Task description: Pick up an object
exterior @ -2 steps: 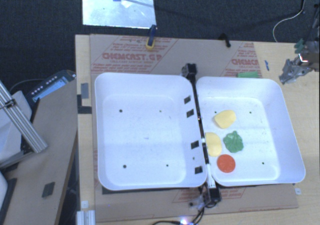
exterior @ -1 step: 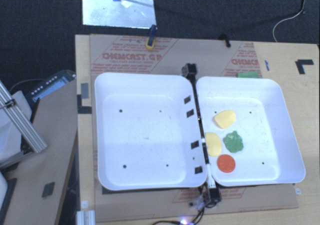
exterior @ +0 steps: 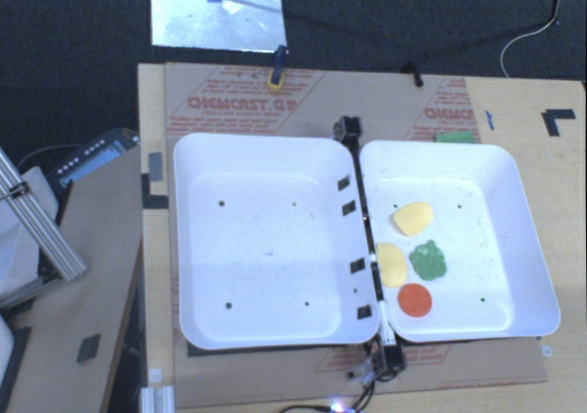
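Lying in the right bin [exterior: 514, 218] are four candidate pieces, all loose on the bin floor: a yellow lump [exterior: 413, 217] toward the middle, a second yellow piece [exterior: 392, 264] close to the divider, a green leafy piece [exterior: 427, 259] just beside it, and a red disc [exterior: 415, 299] nearest the front wall. The green piece sits between the two yellow ones and the red disc; the lower yellow piece and the green one look almost touching. None is lifted. Left bin [exterior: 266, 237] holds no pieces. Both bins rest on a cardboard sheet [exterior: 238, 99] on the counter [exterior: 523, 99]. Pincer state: cannot tell. Judgement: task not started as far as the scene shows; choosing a piece, approach, grasp and lift are all left.
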### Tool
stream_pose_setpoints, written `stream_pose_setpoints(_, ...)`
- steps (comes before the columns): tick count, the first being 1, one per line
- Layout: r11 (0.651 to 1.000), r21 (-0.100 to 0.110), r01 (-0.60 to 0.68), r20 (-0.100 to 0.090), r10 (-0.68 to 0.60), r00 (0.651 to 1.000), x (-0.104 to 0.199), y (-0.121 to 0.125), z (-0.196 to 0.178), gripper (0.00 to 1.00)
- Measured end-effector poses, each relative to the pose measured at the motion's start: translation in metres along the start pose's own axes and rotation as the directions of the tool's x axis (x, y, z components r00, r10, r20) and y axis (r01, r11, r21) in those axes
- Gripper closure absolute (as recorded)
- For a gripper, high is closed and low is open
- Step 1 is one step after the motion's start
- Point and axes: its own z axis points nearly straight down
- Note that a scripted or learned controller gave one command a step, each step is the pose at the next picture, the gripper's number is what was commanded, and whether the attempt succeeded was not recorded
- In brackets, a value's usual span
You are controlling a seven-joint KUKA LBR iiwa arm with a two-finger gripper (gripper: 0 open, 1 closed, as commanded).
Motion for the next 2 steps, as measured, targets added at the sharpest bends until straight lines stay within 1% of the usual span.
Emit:
stream_pose_setpoints(1,1.000,0.022,0.000,-0.009,0.000,1.000,0.046,-0.004,0.184,1.00)
stream_pose_setpoints(2,1.000,-0.009,-0.002,0.002,0.002,1.000,0.030,-0.002,0.040,1.00)
